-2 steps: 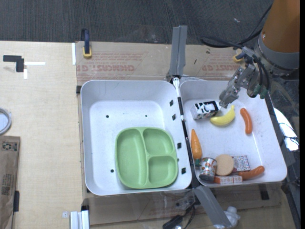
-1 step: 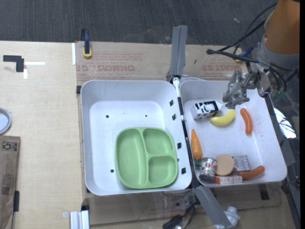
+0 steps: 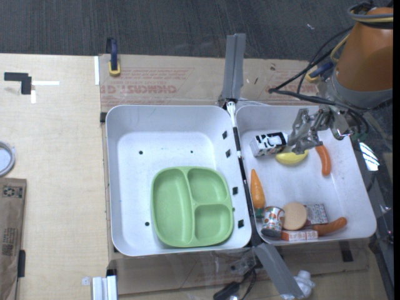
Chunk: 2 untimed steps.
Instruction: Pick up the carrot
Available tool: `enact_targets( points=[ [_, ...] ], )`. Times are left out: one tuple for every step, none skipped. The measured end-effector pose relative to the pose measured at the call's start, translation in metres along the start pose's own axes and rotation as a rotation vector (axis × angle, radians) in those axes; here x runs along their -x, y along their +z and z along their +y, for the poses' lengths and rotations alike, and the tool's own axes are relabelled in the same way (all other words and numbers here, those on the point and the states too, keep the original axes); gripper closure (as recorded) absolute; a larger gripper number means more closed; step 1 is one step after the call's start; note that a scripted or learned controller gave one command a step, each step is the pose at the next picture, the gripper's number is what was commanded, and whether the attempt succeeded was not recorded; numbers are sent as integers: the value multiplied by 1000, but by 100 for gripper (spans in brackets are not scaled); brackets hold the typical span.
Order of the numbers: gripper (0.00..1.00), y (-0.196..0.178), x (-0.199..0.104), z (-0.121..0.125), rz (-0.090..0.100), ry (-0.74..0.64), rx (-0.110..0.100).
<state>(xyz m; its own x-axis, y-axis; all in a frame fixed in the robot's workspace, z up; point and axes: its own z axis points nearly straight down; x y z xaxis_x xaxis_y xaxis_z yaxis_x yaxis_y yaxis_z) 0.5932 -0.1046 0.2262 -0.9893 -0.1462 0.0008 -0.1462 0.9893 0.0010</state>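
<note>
Hanging over the upper part of the right bin (image 3: 365,186), the gripper (image 3: 301,141) sits low above a yellow fruit (image 3: 292,158), with a black-and-white carton (image 3: 269,142) just to its left. Whether it is open or closed cannot be made out, and nothing can be seen in its hold. A small orange-red piece (image 3: 324,160) lies just to its right. The carrot (image 3: 257,188) lies apart from the tool, lengthwise along the bin's left wall, with a can (image 3: 272,217) just below its lower end. By my reading the step in hand is the approach; the carrot is not yet picked. The next move calls for travel left and toward the near side, then a descent that keeps off the wall and the can. The left bin (image 3: 125,167) holds a green tray (image 3: 190,206).
</note>
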Motion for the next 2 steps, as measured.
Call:
enact_targets(
  points=[
    [100,-7,2,0,-1,0,0],
    [100,-32,-37,2,0,25,0]
  ],
)
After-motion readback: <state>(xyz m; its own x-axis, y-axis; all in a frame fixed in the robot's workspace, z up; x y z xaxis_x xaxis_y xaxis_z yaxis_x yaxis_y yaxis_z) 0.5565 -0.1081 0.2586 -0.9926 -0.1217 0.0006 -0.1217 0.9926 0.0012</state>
